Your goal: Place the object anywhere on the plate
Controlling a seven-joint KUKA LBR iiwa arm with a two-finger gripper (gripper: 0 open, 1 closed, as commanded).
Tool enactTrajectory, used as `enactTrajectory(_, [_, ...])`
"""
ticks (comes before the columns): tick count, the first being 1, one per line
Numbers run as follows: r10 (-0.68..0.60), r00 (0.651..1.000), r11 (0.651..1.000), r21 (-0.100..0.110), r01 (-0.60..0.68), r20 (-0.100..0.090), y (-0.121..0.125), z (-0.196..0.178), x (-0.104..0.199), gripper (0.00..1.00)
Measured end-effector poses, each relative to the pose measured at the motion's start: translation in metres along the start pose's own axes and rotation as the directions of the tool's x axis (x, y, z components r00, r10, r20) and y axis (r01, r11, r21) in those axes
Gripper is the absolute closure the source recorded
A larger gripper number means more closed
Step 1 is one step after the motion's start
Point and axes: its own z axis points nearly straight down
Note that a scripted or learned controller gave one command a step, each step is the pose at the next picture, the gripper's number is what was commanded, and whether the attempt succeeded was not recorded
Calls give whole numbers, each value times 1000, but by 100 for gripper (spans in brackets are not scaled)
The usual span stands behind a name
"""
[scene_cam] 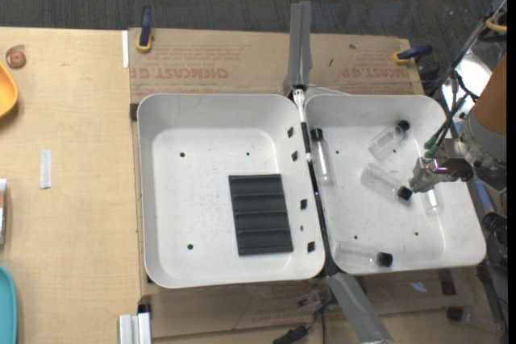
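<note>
The black ribbed plate (260, 214) lies flat in the left bin (161, 125), nearer that bin's front wall than its back, its long axis running front to back with a slight lean. White floor shows on all four sides of the plate, widest toward the bin's left wall and back wall.

The right bin (363, 105), beyond the divider from the plate, holds several clear vials with black caps. One vial (320, 155) lies along the divider wall, closest to the plate, long axis front to back, cap at the far end. A second vial (387, 141) lies near the bin's back, cap pointing away from the plate. A third vial (382, 183) lies mid-bin, long axis slanting across, cap on the end away from the plate and touching or just under the gripper (427, 176). A fourth vial (360, 258) rests against the front wall, long axis side to side.

The gripper hangs low over the third vial's capped end. Whether its fingers are spread or closed, I cannot tell. No vial is visibly between them.
</note>
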Motion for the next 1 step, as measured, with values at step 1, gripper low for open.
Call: enactTrajectory(1, [-568, 823, 823, -8, 568, 0, -3, 6, 68, 100])
